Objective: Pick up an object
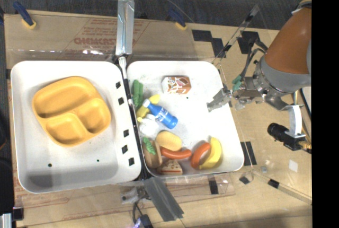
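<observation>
Your nearest target, the brown pouch, lies flat in the right bin's upper middle, long axis across the frame. The pincer hangs right of it, near the bin's right rim, whether clenched or released you cannot tell. Bare floor lies between; other toys crowd lower left.

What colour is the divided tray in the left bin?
Yellow-orange; the divided tray shows best in the camera view.

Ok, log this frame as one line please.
phase: approach | gripper: above right bin's right edge, holding nothing | toys: piled at bin's left and bottom | yellow tray: left bin
</observation>
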Controlling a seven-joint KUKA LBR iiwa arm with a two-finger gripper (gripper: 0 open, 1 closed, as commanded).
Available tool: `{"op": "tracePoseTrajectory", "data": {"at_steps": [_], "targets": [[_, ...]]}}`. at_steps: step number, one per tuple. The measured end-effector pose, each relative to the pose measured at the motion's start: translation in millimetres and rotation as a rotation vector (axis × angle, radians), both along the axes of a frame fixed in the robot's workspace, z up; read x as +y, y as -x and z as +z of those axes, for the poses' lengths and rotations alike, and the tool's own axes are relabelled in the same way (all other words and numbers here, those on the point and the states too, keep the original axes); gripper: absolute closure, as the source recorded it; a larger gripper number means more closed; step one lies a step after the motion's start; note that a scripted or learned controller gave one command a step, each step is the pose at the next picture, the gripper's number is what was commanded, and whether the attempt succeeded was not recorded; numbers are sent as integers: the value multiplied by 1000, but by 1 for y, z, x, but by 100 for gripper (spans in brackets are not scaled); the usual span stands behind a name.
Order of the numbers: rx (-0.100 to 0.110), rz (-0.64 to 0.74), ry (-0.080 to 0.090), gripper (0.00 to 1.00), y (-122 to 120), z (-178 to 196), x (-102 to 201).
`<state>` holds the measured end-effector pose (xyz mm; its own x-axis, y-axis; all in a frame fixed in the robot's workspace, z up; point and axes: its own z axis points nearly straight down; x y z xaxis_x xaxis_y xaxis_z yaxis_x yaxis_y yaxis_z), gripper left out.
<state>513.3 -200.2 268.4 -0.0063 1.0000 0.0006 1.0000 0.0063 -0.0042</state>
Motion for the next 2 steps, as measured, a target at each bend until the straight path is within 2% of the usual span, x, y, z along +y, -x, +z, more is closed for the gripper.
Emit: {"op": "tracePoseTrajectory", "data": {"at_steps": [1,2], "targets": [[6,-141,-2,0,38,-113,35],[2,-430,1,0,-34,-166,70]]}}
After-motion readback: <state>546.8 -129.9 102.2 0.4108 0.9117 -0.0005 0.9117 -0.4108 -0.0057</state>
